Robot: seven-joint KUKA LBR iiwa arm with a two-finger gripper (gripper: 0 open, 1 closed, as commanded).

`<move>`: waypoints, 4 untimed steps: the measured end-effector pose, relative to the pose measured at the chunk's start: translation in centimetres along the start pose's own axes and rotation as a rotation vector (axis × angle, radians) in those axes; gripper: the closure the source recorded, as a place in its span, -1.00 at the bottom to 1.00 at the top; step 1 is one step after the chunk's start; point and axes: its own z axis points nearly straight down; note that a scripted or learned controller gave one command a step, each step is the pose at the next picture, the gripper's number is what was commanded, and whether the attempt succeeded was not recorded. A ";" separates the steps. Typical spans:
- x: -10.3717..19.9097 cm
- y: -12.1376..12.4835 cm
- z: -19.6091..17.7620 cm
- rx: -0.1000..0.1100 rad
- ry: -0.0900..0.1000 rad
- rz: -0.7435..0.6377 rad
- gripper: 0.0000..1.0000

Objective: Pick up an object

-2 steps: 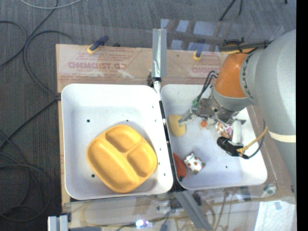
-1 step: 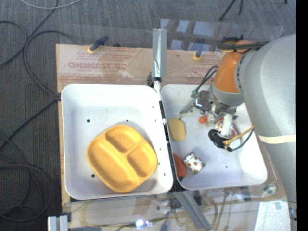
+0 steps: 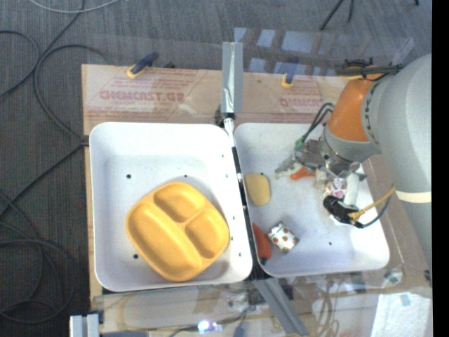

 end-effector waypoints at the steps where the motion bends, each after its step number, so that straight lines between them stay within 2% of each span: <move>1: -0.1 3.4 0.1 0.002 0.001 -0.033 -1.00; 2: -0.1 3.5 -1.0 0.000 -0.004 -0.036 1.00; 3: -0.1 3.5 -1.0 0.000 -0.005 -0.036 -1.00; 4: 0.9 6.2 0.2 0.023 -0.002 0.122 -1.00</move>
